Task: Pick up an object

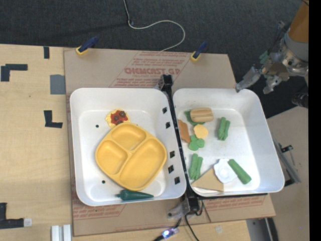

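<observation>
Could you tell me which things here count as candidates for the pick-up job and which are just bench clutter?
For the job:
gripper, open, above the right bin's far corner, holding nothing
toy foods in the right bin: bun, green pods, fried egg
yellow plate in the left bin

Lying about:
white cable
blue-yellow clamps
cardboard sheet

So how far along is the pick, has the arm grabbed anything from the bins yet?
Nothing looks done yet. The gripper hangs over the far right corner of the right bin, jaws spread, with nothing between them. The toy food, such as the bun and green pieces, lies in that bin; the yellow plate sits in the left bin. Choosing, descending, grasping and lifting are all left.
</observation>
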`<state>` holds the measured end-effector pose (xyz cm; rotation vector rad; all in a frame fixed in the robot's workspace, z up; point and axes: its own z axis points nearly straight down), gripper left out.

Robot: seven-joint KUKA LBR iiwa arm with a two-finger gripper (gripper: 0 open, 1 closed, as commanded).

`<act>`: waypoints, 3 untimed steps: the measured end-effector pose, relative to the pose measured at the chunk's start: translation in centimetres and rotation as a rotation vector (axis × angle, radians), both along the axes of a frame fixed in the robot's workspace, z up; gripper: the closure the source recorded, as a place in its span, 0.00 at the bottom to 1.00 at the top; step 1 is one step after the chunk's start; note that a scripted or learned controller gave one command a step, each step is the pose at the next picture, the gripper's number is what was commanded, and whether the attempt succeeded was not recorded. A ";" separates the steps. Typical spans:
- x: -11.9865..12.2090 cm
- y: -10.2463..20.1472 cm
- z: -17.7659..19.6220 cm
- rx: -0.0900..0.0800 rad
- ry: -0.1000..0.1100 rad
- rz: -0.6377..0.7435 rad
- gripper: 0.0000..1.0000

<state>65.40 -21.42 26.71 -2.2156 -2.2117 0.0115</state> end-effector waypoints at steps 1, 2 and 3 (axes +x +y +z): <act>0.2 0.0 0.8 -0.003 -0.012 0.003 0.00; 0.4 0.5 -3.7 -0.003 -0.008 0.004 0.00; 0.1 0.7 -10.2 -0.002 -0.005 0.004 0.00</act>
